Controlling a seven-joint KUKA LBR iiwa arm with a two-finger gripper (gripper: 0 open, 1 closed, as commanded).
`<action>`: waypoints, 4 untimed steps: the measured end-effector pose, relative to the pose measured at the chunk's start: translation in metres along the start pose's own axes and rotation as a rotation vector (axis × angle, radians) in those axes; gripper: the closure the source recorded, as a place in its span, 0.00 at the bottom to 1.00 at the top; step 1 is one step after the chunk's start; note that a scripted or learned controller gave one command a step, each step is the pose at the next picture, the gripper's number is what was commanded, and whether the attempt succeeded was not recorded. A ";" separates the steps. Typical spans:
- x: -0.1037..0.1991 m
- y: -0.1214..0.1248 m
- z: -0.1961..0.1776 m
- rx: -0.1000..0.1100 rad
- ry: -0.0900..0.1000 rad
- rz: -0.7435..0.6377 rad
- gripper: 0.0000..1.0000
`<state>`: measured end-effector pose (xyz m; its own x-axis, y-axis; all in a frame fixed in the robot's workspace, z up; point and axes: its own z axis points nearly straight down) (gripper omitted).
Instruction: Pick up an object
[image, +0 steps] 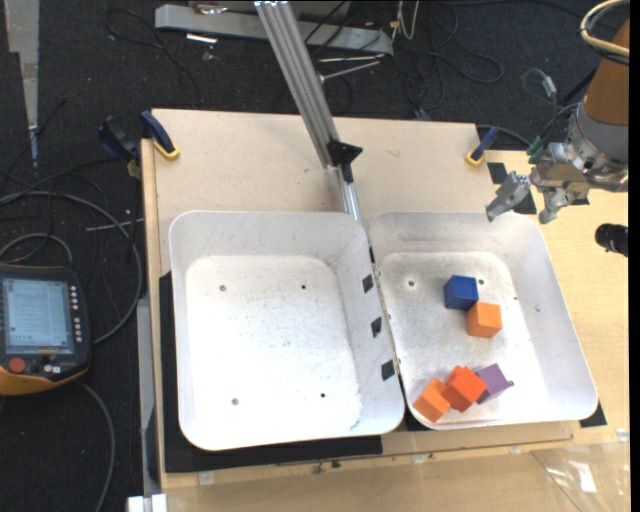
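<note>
end effector (527, 203): fingers spread, grasping nothing, above right bin's (560, 330) far right rim | blue cube (460, 291), orange cube (485, 319) inside bin

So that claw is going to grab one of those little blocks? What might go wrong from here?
The blue block and an orange block sit almost corner to corner, so the gripper may nudge one while reaching for the other. The two orange blocks and the purple block are bunched near the right bin's front rim, leaving the fingers little room, so a grab there may push them or miss.
</note>
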<state>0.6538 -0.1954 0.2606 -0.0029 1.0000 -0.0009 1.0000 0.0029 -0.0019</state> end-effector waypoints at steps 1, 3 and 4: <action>0.016 -0.033 0.146 0.007 0.003 0.002 0.00; 0.095 -0.059 0.164 -0.003 0.000 0.000 0.00; 0.098 -0.049 0.060 -0.012 -0.001 -0.001 0.00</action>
<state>0.6040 -0.0975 0.2009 -0.0034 1.0000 -0.0017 0.9999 0.0034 0.0097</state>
